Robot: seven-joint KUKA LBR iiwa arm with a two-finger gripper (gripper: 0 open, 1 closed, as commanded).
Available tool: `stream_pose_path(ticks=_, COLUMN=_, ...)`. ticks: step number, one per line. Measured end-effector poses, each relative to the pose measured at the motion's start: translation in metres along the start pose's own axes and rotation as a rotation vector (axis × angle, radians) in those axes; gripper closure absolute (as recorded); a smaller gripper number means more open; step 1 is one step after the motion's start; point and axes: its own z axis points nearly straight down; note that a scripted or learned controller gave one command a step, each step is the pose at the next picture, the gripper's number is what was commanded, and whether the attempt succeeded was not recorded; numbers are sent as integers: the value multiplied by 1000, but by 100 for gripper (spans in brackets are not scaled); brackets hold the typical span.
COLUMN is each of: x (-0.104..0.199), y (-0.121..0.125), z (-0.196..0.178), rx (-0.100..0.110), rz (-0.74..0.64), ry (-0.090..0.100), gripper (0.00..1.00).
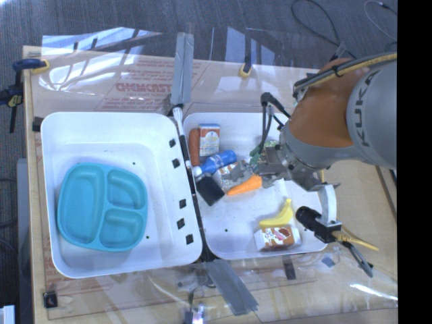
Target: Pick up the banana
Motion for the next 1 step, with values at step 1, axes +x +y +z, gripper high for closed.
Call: stream_pose_path(ticks=1, x=-59, y=-22, z=21, rx=-5, rz=-70, ry=-1, gripper=0)
